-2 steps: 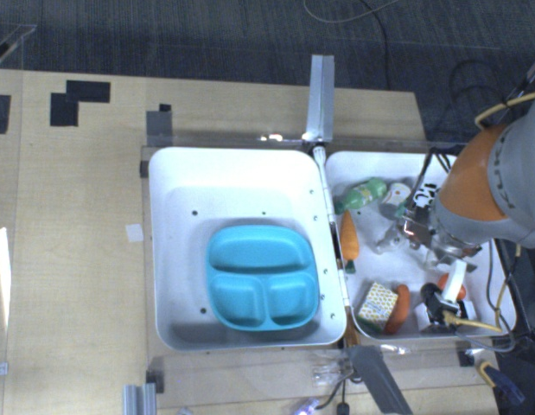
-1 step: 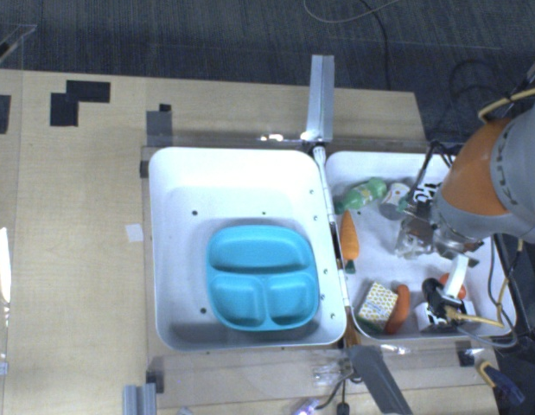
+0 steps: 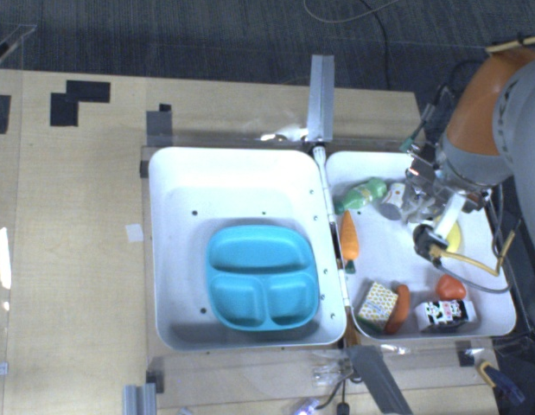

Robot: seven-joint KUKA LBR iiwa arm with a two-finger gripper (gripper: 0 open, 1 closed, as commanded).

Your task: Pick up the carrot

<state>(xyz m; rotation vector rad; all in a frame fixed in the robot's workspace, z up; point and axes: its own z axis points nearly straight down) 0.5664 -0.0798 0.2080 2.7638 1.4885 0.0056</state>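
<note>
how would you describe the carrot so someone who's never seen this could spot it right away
Take the right-hand white bin, not the one holding the blue tray. The carrot lies along its left wall, just below a green vegetable. It is the only bright orange, tapered thing; the sausage further down is darker red-brown.
</note>
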